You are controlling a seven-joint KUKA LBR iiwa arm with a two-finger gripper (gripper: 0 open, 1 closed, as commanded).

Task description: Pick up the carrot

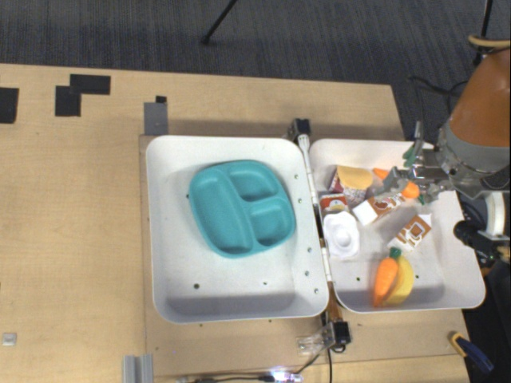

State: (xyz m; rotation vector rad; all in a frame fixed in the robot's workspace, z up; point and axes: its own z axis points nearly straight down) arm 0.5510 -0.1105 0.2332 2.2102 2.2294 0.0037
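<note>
The carrot (385,278) is orange with a green top. It lies near the front of the right bin (455,290), touching a yellow banana (404,281) on its right. My gripper (409,179) hangs over the back half of the same bin, well behind the carrot and apart from it. It sits above a clutter of small items, with small orange pieces (410,189) right by it. The carrot is not between the fingers.
A teal divided plate (239,206) lies in the left bin (168,286). The right bin also holds a cheese wedge (354,177), a white cup (342,234), a white block (365,212) and brown-and-white boxes (413,232). The arm's orange band (483,102) looms at the right.
</note>
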